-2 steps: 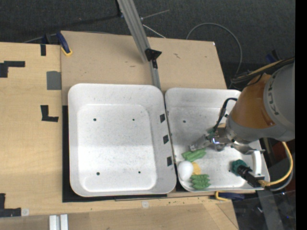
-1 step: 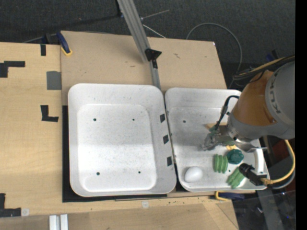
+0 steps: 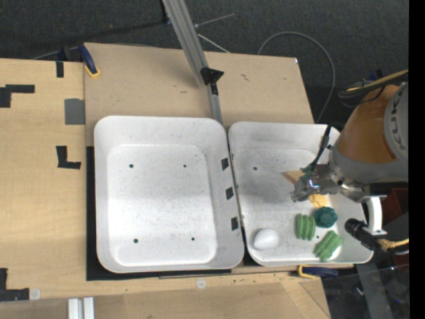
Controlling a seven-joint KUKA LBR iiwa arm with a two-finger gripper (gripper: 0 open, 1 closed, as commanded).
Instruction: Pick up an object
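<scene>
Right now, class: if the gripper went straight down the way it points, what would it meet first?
Probably the yellow object just beneath the gripper in the right bin, or the bin floor beside it; depth is hard to judge from this slanted view.

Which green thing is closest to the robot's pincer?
The dark teal round one, just below the pincer. The two lighter green ridged pieces lie farther down the right bin.

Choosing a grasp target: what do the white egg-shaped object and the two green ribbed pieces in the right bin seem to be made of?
White egg-shaped object: smooth, matte, likely plastic or foam; no glare.
Green ribbed pieces: look like moulded plastic or rubber toys, with even colour and ridged surfaces.
Right bin: white speckled plastic, by its look.
</scene>
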